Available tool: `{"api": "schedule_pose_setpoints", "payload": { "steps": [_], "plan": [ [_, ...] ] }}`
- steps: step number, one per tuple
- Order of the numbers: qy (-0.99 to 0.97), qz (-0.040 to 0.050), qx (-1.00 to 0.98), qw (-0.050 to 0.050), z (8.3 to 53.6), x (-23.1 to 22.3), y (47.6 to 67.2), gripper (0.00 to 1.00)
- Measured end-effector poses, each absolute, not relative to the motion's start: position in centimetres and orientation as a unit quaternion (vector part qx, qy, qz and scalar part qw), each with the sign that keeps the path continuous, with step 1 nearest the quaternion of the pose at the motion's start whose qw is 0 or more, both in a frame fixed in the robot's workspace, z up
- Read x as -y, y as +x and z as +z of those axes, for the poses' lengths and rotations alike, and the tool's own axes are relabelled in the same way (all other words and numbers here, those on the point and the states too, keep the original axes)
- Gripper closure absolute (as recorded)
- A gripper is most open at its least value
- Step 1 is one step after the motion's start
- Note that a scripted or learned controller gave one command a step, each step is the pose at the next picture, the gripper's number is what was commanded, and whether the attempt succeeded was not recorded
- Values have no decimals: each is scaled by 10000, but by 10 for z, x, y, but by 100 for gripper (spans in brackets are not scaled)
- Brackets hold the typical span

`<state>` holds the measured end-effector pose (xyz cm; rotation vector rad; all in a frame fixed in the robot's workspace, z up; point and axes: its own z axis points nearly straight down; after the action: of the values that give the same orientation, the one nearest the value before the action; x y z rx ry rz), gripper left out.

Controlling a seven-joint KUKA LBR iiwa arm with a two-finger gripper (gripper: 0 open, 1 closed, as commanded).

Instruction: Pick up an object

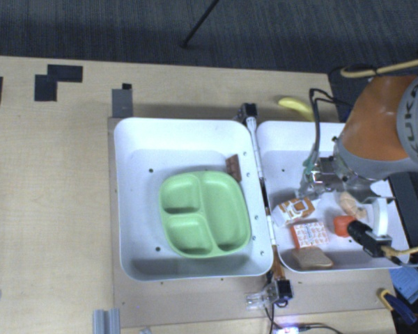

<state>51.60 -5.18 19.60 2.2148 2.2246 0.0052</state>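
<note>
The pincer (pixel 312 184) of the grey arm (pixel 386 127) hung low over the right-hand bin (pixel 285 141), its metal tip just above a small orange-and-white packet (pixel 297 208). How far it stood apart could not be told from this slant, and nothing was visibly caught in it.

Risks, as judged from the layout. The packet lay just below the pincer and close to the bin wall on its left, so a descent slightly off line could strike the rim or pin the packet flat instead of gripping it. The objects were crowded: a red-and-white patterned card (pixel 310 234) lay just beyond the packet, a brown rounded lump (pixel 313 258) farther below near the bin's front edge, and an orange-red piece (pixel 342 225) with a pale beige item (pixel 350 204) to the pincer's right, partly under the arm. A closing grip might nudge a neighbour or catch two things at once. Flat, thin items would likely slip.

Containers. The right-hand bin held all the candidate objects named above. The left-hand bin (pixel 136 186), well to the pincer's left, held a green divided tray (pixel 204 213), with a small brown piece (pixel 233 165) at the tray's upper right corner. A yellow object (pixel 293 104) lay outside the bins, beyond the pincer on the bench (pixel 49 207).
</note>
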Motion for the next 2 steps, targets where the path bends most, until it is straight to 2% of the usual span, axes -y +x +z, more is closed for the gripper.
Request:
{"api": "schedule_pose_setpoints", "payload": {
  "steps": [1,2],
  "plan": [
    [7058,11,-7084,8,195,52,516,0],
    [7064,25,-7078,35,86,83,572,0]
  ]
}}
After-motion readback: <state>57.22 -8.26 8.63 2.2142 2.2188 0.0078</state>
